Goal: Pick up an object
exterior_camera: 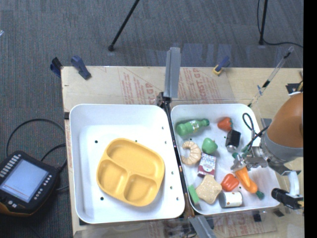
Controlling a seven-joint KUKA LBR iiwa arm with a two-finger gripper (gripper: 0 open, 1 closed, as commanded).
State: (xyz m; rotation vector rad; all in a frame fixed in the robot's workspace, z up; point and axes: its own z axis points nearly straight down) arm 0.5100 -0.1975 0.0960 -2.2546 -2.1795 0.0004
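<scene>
**Operator:** Was there any writing you could read for me?

**Observer:** Little that you could have used. At your far left the pendant (pixel 20 182) lay on the floor, its screen pale, with nothing legible on it. The bench (pixel 124 86) carried red print on its board, turned away from the camera and too broken to read. The left bin (pixel 84 128) held a yellow plate (pixel 131 176) with three compartments. In the right bin (pixel 213 106) a green bottle (pixel 192 127) lay on its side near the far wall, and its pale label was illegible. The red carton (pixel 207 164), just beside the croissant (pixel 191 152), had a printed face too small to make out.

**Operator:** And where did the thing to pick lie against the gripper?

**Observer:** Your gripper (pixel 242 161) hung over the right side of the right bin, directly above the upper end of the carrot (pixel 247 181). The carrot lay slantwise on the bin floor, its green end toward the near right corner. A red pepper (pixel 229 182) sat just beside it on the left, with a white can (pixel 231 199) nearer the front wall. I could not tell whether the gripper touched the carrot, nor whether it was spread or closed, because its metal parts overlapped from above.
</scene>
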